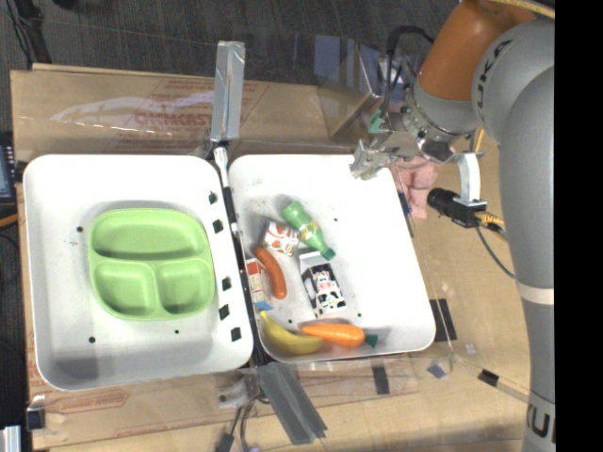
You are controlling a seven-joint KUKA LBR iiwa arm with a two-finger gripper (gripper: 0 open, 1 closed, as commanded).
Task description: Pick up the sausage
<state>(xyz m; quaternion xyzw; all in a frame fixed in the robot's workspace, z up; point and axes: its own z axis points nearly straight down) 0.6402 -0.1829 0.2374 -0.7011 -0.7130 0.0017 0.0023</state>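
Sausage (269, 270) is what is to be lifted: a short reddish-orange toy link, judged light, stiff and smooth-skinned, so it is likely to roll or squirt out if it is pinched near a rounded end. The best hold is judged to be across the middle of its length, with the jaws set crosswise to its long axis. It is seen lying flat in the right bin (396, 281), close to that bin's left wall, slanted from upper left to lower right. A small printed carton (280, 238) is touching or nearly touching its upper end, a thin red-and-white object (252, 282) lies just beside it against the wall, and a banana (287, 338) sits just below its lower end; a black-and-white carton (323, 288) stands near on its right, with a green bottle (308, 229) above that and a carrot (334, 333) at the front rim. The space for fingers is therefore judged tight on both flanks (the left one especially). The gripper (369, 162) is placed over the bin's far right corner, well apart from the sausage, up and to the right of it. Nothing is seen held in it, and whether it is spread or pressed together cannot be told. The left bin (47, 252) holds a green divided tray (151, 264).
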